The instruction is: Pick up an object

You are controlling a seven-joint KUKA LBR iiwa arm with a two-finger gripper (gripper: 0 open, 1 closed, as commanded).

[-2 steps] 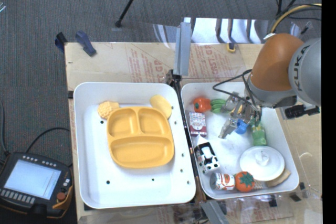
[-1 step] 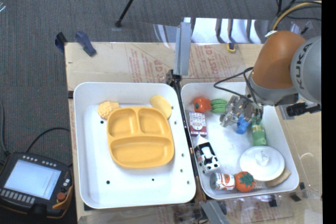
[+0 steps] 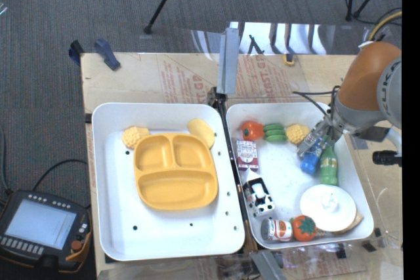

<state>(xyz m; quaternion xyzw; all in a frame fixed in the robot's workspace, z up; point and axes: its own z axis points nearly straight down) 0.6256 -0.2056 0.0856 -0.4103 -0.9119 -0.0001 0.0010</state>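
1. Nearest you, right bin (image 3: pixel 365 203): a can (image 3: pixel 276 229), a tomato (image 3: pixel 304 227) and a white lid (image 3: pixel 328 206) along the front rim.
2. Left bin (image 3: pixel 105 174): yellow tray (image 3: pixel 175 170) in the middle.
3. Mid right bin: your gripper (image 3: pixel 314 144) is down on a blue bottle (image 3: pixel 311 161), green bottle (image 3: pixel 329 166) just beside it. Grip state, you cannot tell.
4. Far end: red pepper (image 3: pixel 251 130), green veg (image 3: pixel 274 133), corn (image 3: pixel 296 134).
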